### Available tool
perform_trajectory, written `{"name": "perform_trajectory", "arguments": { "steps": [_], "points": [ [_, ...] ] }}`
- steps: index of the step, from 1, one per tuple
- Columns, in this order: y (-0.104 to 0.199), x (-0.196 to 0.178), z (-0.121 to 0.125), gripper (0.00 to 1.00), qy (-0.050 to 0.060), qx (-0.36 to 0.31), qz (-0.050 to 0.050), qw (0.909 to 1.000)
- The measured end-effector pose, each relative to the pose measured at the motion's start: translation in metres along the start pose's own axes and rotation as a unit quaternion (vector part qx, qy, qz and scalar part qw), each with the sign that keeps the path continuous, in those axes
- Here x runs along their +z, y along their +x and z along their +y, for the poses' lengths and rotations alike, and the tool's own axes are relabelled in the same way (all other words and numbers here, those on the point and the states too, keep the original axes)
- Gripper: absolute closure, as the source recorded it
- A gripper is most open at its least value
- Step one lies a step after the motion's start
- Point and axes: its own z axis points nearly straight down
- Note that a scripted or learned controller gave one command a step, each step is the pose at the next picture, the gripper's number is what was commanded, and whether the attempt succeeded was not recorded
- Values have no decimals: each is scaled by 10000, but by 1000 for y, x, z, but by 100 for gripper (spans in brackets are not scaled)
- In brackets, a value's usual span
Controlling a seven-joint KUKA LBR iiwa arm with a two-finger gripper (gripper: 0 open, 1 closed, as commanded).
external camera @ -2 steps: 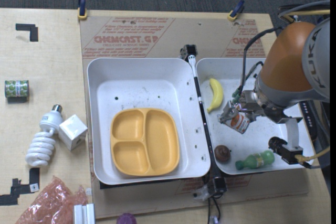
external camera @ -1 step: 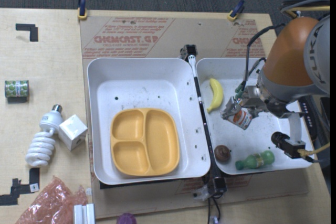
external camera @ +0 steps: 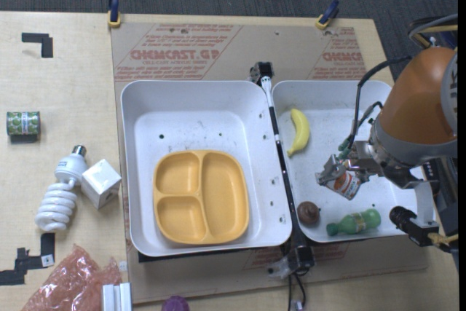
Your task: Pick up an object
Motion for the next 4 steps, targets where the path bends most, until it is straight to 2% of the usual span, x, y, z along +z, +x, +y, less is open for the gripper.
{"name": "perform_trajectory", "arguments": {
  "steps": [1, 2, 3, 4],
  "points": [
    [10, 0, 45, 100, -10, -18, -2, 10000],
    [-2, -10, 30, 100, -4, -1, -1, 10000],
    [-32, -18, -1, 100, -4, -1, -1, 10000],
    [-16, 0, 71, 100, -7, -18, -5, 10000]
  ]
}}
